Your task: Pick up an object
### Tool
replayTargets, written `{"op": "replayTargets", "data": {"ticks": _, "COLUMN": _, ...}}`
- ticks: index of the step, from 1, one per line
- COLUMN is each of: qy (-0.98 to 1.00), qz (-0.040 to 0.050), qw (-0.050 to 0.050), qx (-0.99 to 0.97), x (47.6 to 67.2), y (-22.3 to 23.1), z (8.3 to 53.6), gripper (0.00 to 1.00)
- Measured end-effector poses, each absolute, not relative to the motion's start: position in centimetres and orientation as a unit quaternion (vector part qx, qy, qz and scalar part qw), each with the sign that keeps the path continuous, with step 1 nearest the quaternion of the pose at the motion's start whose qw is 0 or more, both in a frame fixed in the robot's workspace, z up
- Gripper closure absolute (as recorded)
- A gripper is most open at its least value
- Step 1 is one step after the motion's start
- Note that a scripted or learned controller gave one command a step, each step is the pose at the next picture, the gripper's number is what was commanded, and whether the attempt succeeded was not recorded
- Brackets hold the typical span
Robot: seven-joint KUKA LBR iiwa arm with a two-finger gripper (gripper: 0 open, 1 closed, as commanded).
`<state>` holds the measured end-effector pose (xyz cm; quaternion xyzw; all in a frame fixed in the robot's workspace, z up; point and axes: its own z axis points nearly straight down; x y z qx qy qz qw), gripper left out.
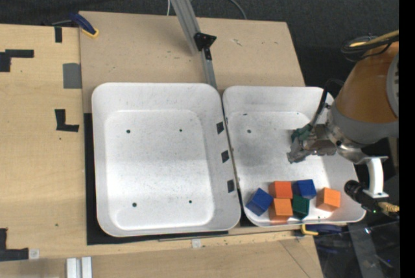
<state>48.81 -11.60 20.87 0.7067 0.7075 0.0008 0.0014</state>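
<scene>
Several small blocks lie along the near edge of the right bin (272, 105): a blue block (259, 201) at the left, two orange blocks (282, 189) (281, 207), a second blue block (304, 188), a dark green block (300, 206) and an orange block (329, 198) at the right. My gripper (298, 146) hangs over the right bin's middle right, above and behind the blocks, pointing left. A small dark green shape sits at its tip. I cannot make out whether that is an object or part of the gripper.
The left bin (159, 160) lies beside the right one, with a dark clip strip between them. A grey metal pole (185, 8) slants down from the top to the bins' shared far corner. The arm's orange band (366, 98) fills the right side.
</scene>
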Motion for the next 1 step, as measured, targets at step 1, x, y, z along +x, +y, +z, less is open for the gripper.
{"op": "replayTargets", "data": {"ticks": 1, "qy": 0.707, "qz": 0.0010, "qw": 0.002, "qx": 0.707, "x": 49.00, "y": -12.46, "z": 26.75, "gripper": 1.00}}
